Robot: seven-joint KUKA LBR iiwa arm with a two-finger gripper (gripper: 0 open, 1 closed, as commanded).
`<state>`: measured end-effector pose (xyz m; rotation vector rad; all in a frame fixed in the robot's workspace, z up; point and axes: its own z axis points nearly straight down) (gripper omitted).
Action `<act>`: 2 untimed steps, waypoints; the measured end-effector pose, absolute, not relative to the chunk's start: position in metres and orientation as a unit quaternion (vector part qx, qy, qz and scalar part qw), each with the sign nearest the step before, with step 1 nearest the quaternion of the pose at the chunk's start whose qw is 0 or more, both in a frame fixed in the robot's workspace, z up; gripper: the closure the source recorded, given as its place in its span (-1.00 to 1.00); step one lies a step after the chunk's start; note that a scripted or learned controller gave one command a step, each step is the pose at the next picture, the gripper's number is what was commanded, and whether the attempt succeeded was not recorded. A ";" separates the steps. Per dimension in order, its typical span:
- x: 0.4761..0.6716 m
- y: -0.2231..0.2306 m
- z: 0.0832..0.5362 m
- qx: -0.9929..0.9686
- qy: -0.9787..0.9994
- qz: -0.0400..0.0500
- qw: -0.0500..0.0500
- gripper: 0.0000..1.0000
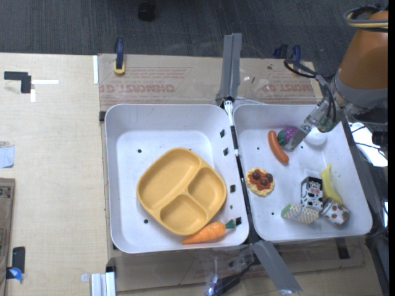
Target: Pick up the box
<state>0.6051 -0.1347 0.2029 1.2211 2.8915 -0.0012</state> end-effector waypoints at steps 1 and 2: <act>0.555 -0.116 0.197 0.379 0.925 0.000 0.000 -1.00; 0.565 -0.137 0.377 0.467 0.884 -0.001 0.001 -1.00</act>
